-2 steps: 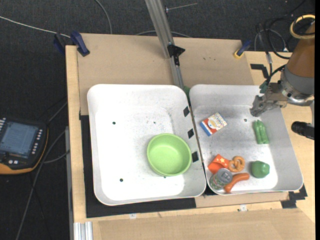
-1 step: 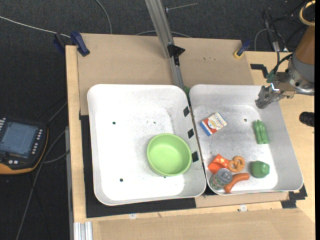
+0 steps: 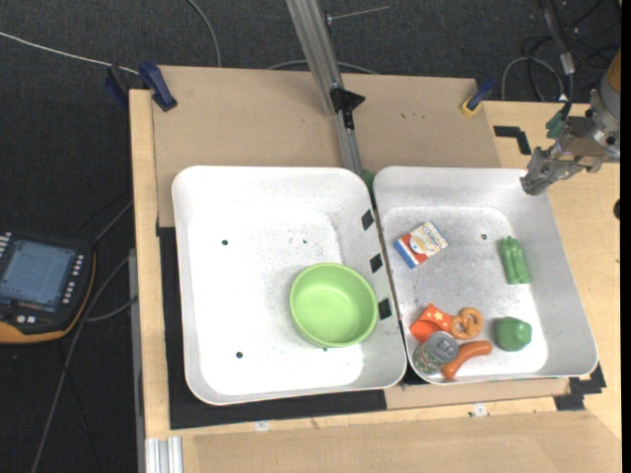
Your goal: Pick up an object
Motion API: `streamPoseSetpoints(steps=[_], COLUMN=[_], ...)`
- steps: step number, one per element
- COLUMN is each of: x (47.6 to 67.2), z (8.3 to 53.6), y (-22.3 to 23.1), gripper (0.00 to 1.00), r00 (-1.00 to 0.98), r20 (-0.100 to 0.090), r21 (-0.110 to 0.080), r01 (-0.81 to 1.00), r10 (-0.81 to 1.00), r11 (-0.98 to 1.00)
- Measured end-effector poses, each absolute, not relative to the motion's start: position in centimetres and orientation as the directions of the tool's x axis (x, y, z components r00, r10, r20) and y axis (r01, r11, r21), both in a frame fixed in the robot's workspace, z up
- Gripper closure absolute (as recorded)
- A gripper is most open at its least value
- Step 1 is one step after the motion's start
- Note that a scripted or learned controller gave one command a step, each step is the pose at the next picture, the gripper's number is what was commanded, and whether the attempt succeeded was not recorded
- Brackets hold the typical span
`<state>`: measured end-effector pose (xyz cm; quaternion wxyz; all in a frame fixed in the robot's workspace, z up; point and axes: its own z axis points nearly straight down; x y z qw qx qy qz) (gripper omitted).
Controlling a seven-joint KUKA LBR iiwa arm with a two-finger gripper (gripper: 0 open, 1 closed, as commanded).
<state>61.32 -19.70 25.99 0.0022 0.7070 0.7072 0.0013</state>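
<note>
My gripper hangs over the back right corner of the right bin, with nothing visibly in it. In that bin lie a small red, white and blue packet, a long green piece, a round green piece, a pretzel, an orange item, a red sausage and a grey round tin. The long green piece is the nearest to the gripper, below and slightly left of it. A light green bowl stands in the left bin.
A metal pole slants up from the gap between the bins at the back. Blue clamps sit on the bench's far corners. A teach pendant lies on the floor to the left, with cables around it.
</note>
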Motion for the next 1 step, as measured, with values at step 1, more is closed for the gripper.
streamPoseSetpoints(steps=[1], x=[62.12], z=[24.59], y=[-14.3], gripper=[1.0], r00=[-0.005], r20=[0.001], r21=[0.0], r01=[1.0], r10=[1.0], r11=[0.005])
